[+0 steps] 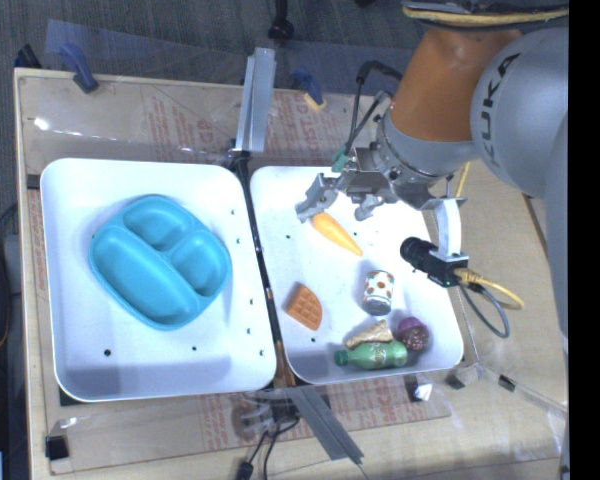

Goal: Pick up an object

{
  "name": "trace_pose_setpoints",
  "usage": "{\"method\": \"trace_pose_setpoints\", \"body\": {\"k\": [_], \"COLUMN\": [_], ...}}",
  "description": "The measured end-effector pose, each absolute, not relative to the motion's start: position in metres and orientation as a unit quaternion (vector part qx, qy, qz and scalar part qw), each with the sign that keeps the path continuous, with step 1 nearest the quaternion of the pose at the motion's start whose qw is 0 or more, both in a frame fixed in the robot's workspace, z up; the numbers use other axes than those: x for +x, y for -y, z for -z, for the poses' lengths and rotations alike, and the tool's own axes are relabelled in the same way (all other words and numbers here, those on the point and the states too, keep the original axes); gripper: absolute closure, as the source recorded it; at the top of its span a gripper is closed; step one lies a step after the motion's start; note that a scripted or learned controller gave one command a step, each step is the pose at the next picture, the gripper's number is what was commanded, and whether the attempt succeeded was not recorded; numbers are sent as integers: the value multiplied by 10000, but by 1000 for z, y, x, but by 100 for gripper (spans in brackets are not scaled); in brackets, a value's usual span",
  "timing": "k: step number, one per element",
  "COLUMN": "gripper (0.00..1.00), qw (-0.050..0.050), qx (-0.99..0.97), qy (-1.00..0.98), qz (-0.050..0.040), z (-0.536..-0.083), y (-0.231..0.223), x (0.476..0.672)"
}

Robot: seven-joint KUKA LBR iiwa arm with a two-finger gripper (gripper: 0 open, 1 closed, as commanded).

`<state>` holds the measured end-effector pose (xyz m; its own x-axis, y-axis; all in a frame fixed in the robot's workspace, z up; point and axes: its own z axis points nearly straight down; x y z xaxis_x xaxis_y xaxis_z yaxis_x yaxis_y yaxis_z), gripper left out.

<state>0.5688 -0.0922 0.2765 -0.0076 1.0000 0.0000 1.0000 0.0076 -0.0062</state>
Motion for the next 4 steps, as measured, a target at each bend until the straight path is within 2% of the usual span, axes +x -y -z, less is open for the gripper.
{"method": "trace_pose_setpoints", "body": {"k": [1,2,3,4], "gripper": [0,0,0,0], "qw": [24,-32,-54,-1], "qx": [-7049,-7052,-7057,-7048], "qy": [7093,7090,7085,7094], "qz": [-25,21,30,1], "z": [-187,-98,-98,-92], "y": [120,167,156,133], "x": [558,525,507,477]}}
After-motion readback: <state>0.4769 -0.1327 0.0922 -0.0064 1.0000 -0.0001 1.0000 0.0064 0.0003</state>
